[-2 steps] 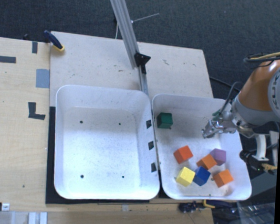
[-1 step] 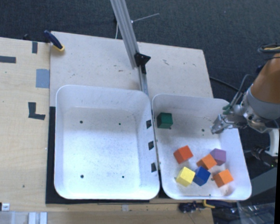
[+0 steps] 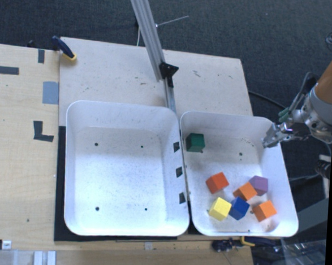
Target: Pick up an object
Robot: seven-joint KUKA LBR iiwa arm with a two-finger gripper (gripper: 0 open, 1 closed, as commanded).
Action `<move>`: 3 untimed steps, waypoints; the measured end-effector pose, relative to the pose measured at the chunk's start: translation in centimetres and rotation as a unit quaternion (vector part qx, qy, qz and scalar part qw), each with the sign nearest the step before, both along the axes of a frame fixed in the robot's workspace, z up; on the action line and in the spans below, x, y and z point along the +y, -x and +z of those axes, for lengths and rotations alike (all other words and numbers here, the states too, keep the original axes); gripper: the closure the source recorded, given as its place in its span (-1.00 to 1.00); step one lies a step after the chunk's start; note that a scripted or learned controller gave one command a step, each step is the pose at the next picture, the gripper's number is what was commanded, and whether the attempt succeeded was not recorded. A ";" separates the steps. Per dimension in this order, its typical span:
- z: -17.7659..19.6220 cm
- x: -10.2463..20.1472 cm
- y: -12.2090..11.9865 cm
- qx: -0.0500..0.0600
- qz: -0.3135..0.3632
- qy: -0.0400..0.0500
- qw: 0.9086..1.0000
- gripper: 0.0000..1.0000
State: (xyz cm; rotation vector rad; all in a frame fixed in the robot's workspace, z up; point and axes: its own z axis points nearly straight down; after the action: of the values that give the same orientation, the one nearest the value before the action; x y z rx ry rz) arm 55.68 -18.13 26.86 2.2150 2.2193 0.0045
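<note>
- The gripper (image 3: 275,134) hangs at the right bin's (image 3: 279,171) upper right rim, on the end of the grey arm (image 3: 321,106) that reaches in from the right; whether it is open or closed cannot be told, and nothing shows in its grasp.
- Seven small cubes lie in the right bin, all apart from the gripper.
- One green cube (image 3: 195,142) sits alone near the bin's upper left corner.
- Three orange cubes: one (image 3: 217,182) in the middle, one (image 3: 245,191) just beside the purple cube, one (image 3: 264,210) toward the lower right.
- One purple cube (image 3: 259,184), one blue cube (image 3: 239,208) and one yellow cube (image 3: 219,209); blue and yellow touch.
- The left bin (image 3: 73,168) lies beside the right one, their rims meeting.
- A metal rail (image 3: 151,34) slants down from the top toward the seam between the two bins.
</note>
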 end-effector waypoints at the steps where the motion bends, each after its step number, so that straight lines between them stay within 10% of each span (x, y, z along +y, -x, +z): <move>1: 3.1 0.0 -0.1 0.002 0.000 -0.001 1.000 1.00; 3: 1.0 12.0 1.6 0.005 0.002 -0.002 1.000 1.00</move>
State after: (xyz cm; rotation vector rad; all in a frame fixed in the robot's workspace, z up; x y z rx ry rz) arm 54.08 -6.17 27.87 2.2160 2.2311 -0.0015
